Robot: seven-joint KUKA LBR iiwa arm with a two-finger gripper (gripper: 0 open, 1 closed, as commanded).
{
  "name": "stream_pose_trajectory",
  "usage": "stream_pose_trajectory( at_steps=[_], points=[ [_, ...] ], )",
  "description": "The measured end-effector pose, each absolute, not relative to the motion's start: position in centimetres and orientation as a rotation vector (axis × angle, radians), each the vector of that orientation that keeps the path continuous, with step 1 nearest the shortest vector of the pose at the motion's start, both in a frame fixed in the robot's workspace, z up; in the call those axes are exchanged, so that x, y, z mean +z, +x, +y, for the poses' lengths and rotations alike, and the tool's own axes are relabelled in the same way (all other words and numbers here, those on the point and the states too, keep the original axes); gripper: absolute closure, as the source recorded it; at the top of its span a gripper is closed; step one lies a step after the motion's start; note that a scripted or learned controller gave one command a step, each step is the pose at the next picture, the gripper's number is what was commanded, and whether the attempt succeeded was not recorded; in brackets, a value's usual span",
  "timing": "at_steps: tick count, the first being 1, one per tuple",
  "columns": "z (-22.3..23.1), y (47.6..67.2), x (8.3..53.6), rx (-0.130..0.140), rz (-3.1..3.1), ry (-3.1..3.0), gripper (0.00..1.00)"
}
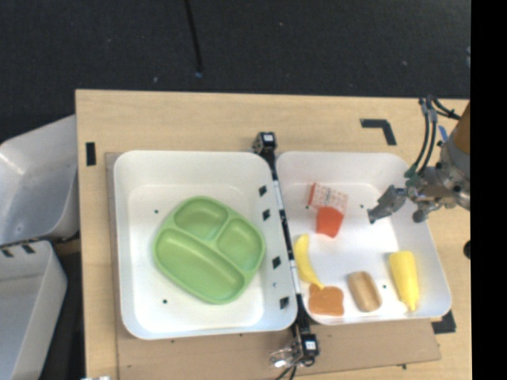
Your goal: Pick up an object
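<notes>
The right bin (412,172) holds several toy foods. A red block (329,221) with a white wrapper behind it lies near the middle. A yellow banana (304,261) rests along the left wall. An orange piece (326,300), a brown bun (364,291) and a yellow corn cob (404,279) line the front. My gripper (402,207) hovers over the bin's right side, to the right of the red block and behind the corn cob. It is open with nothing between its fingers (386,204).
A green divided plate (210,248) lies in the left bin (127,212). A black-clipped divider (277,228) runs between the bins. The wooden bench (198,121) borders both, and bare white floor lies between the red block and my gripper.
</notes>
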State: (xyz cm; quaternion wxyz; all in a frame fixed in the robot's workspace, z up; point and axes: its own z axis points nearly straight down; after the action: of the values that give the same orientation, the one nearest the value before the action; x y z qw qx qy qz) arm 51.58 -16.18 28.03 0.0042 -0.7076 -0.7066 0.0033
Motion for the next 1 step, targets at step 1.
stream_pose_trajectory(
  at_steps=[1],
  points=[
    [-16.15,51.78,28.65,0.0,-2.225,-2.221,0.0]
  ],
)
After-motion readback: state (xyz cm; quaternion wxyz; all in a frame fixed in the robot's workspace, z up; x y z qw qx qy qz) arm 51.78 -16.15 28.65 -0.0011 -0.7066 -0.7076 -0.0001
